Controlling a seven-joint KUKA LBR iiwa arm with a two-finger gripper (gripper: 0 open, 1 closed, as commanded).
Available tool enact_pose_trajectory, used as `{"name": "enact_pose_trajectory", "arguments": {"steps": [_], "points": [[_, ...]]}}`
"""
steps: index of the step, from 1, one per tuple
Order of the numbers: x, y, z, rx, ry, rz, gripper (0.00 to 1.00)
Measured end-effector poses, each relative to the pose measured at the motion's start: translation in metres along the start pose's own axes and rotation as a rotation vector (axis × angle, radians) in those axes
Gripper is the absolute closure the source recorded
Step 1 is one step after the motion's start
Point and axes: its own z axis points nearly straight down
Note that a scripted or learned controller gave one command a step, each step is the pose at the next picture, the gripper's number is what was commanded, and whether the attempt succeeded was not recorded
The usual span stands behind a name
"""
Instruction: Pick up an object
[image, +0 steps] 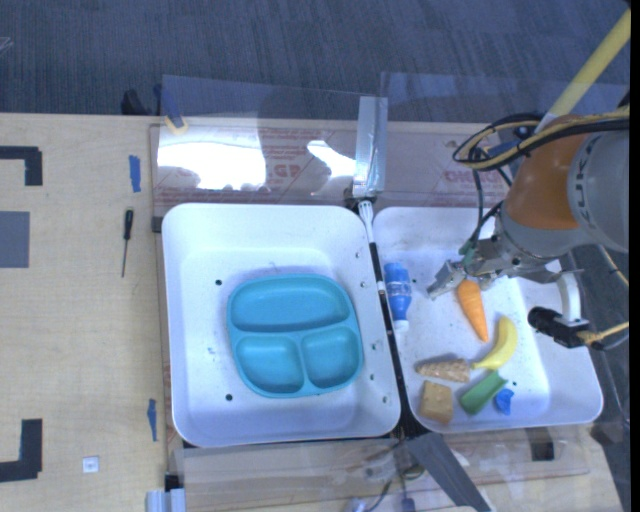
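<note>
Reaching in from the right, your arm (570, 190) hangs over the right bin (575, 400), orange band uppermost, wrist angled down and toward the bins' shared divider. The pincer (452, 278) sits low above the bin floor near its upper middle; you can see metal fingers (441, 284) pointing left, but whether they are spread or closed is not something this angle lets you tell, and nothing can be made out between them.

Right bin contents: a toy carrot (473, 309) lies just beside the pincer, its top very near the wrist, tip pointing down-right. A banana (500, 344) curves below it. A green piece (480, 391) lies near the front edge with a small blue piece (503, 401) touching its right end. A tan bar (444, 370) lies flat left of the banana, and a tan block (436, 401) sits just below it. A blue-capped bottle (397, 290) rests along the divider, left of the pincer.

Left bin (190, 260): one teal divided plate (294, 333), three compartments, sitting centred.

Both bins sit side by side on the tabletop (70, 330).
</note>
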Motion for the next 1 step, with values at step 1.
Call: {"name": "enact_pose_trajectory", "arguments": {"steps": [1], "points": [[-0.002, 0.0031, -0.0159, -0.012, -0.004, 0.002, 1.0]]}}
